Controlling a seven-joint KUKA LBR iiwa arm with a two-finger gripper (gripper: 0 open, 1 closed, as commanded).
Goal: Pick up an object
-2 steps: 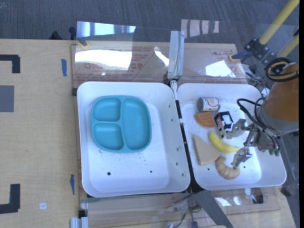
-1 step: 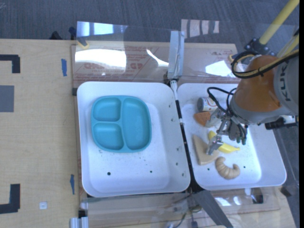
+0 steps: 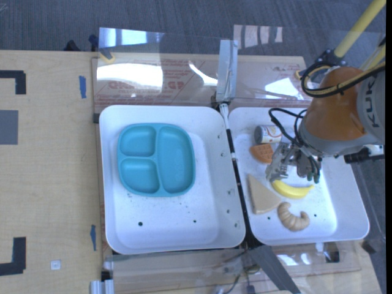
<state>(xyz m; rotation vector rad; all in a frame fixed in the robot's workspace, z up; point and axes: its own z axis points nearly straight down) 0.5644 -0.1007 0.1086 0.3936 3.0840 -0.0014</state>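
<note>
1. Far to the gripper's left, the left bin (image 3: 116,225) holds a blue divided plate (image 3: 157,159), lying flat and well apart from the arm; the plate has three compartments.
2. Just left of the gripper and a little lower, in the right bin (image 3: 349,219), a pale sandwich wedge (image 3: 264,196) lies flat; an orange-brown piece of food (image 3: 263,154) sits up and to the left of the gripper, with a small grey can (image 3: 264,133) beyond it.
3. Below the gripper, a croissant (image 3: 293,217) rests near the bin's front wall.
4. At the centre of it all, the gripper (image 3: 293,167) hangs low over the right bin; a yellow banana (image 3: 293,190) lies directly beneath its tip, touching or nearly so; whether the tool is released or clenched cannot be told from this angle.
5. To the right, the grey arm with its orange band (image 3: 334,112) reaches in.
</note>
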